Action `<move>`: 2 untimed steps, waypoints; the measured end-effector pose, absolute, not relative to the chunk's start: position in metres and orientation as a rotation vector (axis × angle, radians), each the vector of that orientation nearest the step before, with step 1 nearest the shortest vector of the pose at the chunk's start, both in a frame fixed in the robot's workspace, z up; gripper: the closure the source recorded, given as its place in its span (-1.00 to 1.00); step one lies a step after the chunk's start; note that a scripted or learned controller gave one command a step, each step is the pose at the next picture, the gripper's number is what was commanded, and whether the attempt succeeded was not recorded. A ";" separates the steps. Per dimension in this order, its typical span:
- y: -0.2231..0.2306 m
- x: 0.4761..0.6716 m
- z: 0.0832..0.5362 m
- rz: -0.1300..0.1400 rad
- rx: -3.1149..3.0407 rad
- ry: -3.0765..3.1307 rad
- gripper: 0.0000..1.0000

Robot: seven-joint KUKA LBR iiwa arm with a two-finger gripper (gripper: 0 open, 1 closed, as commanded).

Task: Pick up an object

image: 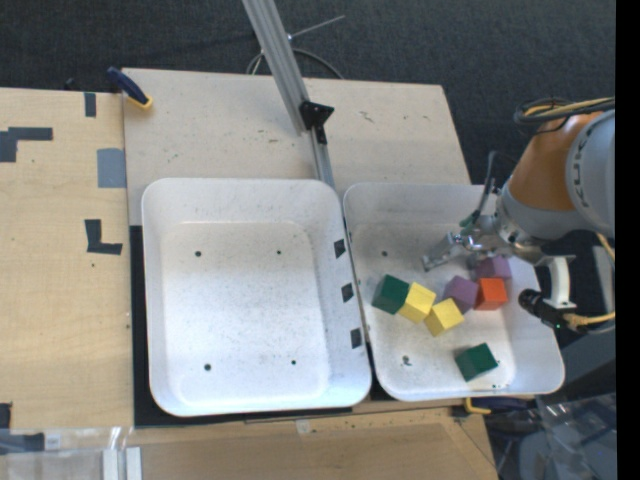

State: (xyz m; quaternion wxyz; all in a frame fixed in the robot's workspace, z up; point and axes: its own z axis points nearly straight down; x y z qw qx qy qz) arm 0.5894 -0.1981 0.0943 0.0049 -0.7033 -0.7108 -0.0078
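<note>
Several small blocks lie in the right bin (pixel 400 208). A green block (pixel 391 293) touches a yellow block (pixel 418 301), with a second yellow block (pixel 444 316) just beside it. A purple block (pixel 461 290) and an orange block (pixel 491 293) sit together, and a pale purple block (pixel 494 267) lies right behind them. Another green block (pixel 476 360) rests alone near the front. My gripper (pixel 445 251) hangs low over the bin, just behind and left of the purple and orange blocks, with nothing visibly held.
The left bin (pixel 160 208) stands beside the right one, their rims meeting at the middle. A slanted metal rail (pixel 285 58) runs down to the bins' back edge. The grey arm with its orange band (pixel 545 173) comes in from the right.
</note>
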 end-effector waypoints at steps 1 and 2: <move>-0.198 0.573 0.094 -0.023 -2.201 -2.229 -1.00; -0.155 0.564 0.247 -0.007 -2.221 -2.230 -1.00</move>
